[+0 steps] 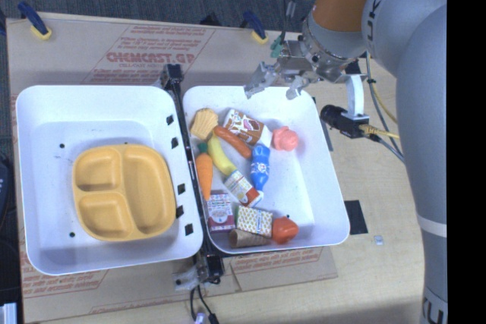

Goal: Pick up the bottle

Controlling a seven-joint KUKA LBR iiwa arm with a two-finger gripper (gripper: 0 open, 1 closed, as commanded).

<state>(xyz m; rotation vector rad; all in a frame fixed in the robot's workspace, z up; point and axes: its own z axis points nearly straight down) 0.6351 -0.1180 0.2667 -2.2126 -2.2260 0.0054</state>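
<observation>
Two white bins sit side by side on a counter point(99, 49) covered in printed cardboard. The left bin point(30, 163) holds a yellow divided tray point(121, 190). The right bin point(323, 186) holds a jumble of toy food: the blue bottle point(260, 165) lies on its side near the middle, touching a banana point(220, 155) on one side and close to a pink piece point(284, 139) above it. A carrot point(204, 174) lies along the bin's left wall, a snack packet point(241, 125) sits near the top, and a small carton point(221, 211), a patterned box point(254, 221) and a red tomato-like piece point(285, 230) crowd the lower edge. The grey arm reaches in from the right, and its gripper point(275, 87) hangs above the bin's upper rim, well apart from the bottle. Its fingers point(254, 86) look spread apart and carry nothing. The gripper seems held high so it can travel over the clutter before coming down. Because the bottle lies flat among neighbours, a grip across its narrow body looks most sensible, though the banana beside it could get in the way.
</observation>
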